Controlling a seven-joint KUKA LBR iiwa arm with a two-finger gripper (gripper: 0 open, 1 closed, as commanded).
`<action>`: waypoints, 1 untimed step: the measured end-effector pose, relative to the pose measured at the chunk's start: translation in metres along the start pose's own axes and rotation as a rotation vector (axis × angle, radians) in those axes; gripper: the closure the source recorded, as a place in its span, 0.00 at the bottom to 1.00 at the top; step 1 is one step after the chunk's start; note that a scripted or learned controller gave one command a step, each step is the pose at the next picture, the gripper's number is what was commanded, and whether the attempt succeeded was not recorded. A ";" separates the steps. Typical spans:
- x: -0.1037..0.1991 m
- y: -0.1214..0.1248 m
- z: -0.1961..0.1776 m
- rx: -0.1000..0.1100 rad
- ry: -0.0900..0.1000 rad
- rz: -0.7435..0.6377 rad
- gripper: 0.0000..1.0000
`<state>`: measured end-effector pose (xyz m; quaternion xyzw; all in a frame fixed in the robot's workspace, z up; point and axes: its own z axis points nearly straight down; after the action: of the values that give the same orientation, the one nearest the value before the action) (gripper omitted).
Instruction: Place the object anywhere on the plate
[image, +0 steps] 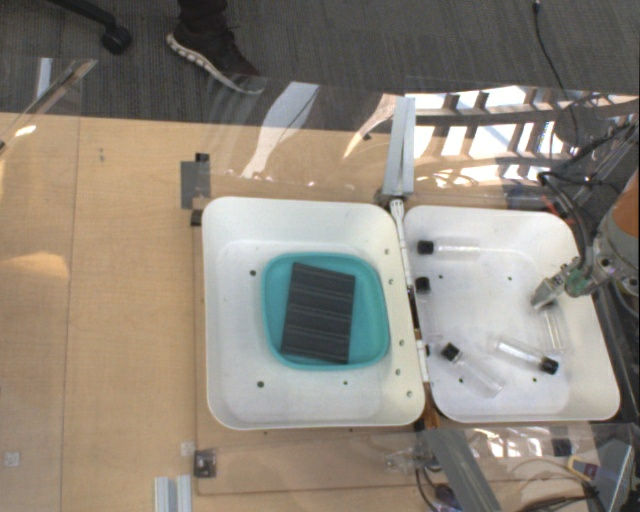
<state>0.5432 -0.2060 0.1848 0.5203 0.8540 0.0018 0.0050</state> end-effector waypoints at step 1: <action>0.000 0.000 0.000 0.000 0.000 0.000 0.00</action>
<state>0.5432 -0.2060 0.1848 0.5202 0.8541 0.0017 0.0050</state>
